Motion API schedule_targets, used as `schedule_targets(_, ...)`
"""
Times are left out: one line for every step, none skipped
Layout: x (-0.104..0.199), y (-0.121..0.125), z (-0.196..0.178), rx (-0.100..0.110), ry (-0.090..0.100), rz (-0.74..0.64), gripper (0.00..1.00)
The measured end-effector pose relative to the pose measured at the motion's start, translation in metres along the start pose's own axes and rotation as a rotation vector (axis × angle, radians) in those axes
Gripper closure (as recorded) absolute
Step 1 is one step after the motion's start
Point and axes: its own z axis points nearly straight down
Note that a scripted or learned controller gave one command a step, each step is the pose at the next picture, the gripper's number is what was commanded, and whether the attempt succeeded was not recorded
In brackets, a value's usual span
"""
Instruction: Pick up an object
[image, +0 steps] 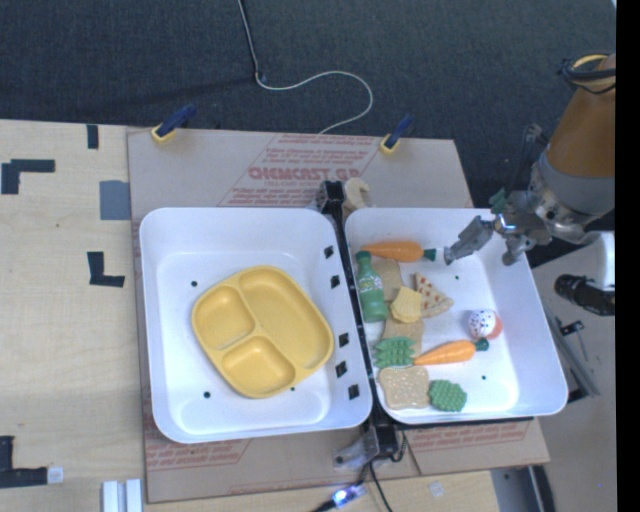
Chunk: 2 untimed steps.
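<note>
Two white bins side by side on worktop. Left bin (160, 300) holds yellow divided plate (262, 330). Right bin (530, 340) holds toy food: two carrots (393, 250) (445, 352), green bottle (371, 288), cheese wedge (407, 304), pizza slice (432, 293), bread slice (403, 386), speckled egg (482, 323) at 3 o'clock. Tool (490, 243) hovers over right bin's 1 o'clock corner, fingers spread open, nothing between them.

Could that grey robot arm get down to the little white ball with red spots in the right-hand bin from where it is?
Probably yes. The two-finger gripper hangs over the right white bin's back corner, fingers spread. The small white ball with red spots lies apart from the other toys, bare floor around it and nothing over it.
</note>
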Motion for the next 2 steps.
schedule_targets(0.000, 0.002, -0.006, -0.010, -0.002, -0.003, 0.00)
schedule_targets(0.002, -0.001, 0.039, -0.006, -0.002, -0.004, 0.00)
